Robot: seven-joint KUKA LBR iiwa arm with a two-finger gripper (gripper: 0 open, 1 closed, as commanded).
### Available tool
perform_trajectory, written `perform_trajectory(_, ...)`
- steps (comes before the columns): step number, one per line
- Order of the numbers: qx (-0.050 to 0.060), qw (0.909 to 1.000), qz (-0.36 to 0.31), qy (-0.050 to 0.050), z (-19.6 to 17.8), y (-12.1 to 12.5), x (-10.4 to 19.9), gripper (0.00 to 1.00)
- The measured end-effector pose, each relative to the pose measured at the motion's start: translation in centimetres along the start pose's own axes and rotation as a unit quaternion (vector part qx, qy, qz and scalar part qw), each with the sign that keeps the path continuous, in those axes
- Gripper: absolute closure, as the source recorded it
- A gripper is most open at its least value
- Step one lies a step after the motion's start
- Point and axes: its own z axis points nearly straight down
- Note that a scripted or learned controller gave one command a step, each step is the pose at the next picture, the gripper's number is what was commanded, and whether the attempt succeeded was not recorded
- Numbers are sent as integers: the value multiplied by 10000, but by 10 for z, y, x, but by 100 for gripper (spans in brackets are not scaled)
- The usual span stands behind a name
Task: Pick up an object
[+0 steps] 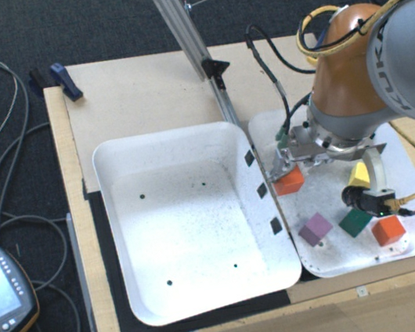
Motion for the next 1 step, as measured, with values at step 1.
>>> perform_trajectory(1, 13, 10000, -17, 13, -68, -35, 80, 100)
